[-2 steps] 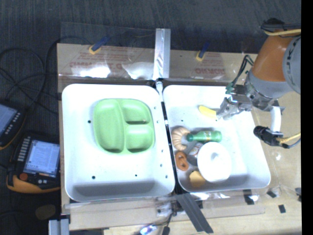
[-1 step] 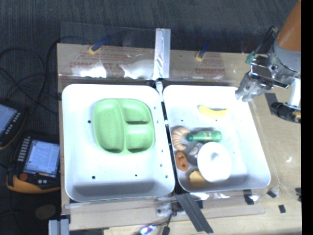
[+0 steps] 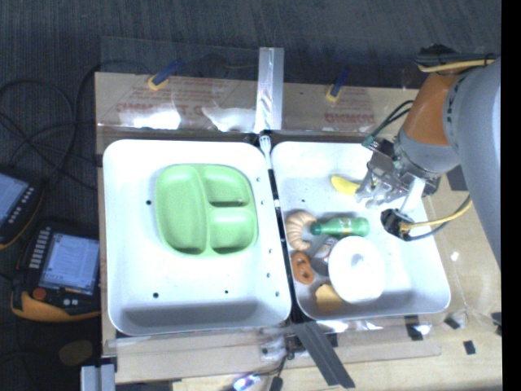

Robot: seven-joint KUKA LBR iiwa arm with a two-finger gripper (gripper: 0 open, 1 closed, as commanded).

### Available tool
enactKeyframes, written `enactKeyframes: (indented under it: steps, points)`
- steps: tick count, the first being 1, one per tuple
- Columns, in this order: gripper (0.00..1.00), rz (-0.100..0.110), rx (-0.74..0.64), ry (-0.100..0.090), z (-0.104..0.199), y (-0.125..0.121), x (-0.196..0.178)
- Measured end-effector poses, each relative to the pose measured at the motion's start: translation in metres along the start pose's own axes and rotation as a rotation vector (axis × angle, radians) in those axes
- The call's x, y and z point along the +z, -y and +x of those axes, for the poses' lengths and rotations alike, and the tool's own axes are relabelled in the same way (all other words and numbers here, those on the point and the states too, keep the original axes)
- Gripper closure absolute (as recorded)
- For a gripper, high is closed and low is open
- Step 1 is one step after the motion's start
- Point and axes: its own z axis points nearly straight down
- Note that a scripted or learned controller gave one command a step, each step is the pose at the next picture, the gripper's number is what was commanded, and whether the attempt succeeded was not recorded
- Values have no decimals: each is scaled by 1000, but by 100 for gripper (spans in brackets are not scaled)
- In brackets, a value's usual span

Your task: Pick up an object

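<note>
Camera view, looking down at a slant: two white bins side by side on the table. The left bin (image 3: 122, 243) carried a green divided tray (image 3: 205, 208) and nothing more that could be made out. The right bin (image 3: 431, 275) held the clutter: a yellow banana-like piece (image 3: 343, 186) near its far side, a green bottle (image 3: 339, 227) lying on its side with its long axis running left to right, a white bowl or lid (image 3: 356, 269) just nearer the camera, a curled tan toy (image 3: 298, 226) and a small brown ring (image 3: 302, 268) by the dividing wall. The tool (image 3: 383, 187) hung low over the right bin's far right part, the arm reaching in from the right. Whether it was spread or closed could not be told; nothing showed between its tips. The nearest candidate was the yellow piece, just left of the tool; the bottle lay a little farther, left and toward the camera. Judged: a short leftward shift would be needed before descent.
</note>
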Motion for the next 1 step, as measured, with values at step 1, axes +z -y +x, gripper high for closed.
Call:
enactKeyframes:
  steps: [1]
  points:
    - [100, -8, 161, -6, 37, -55, 63]
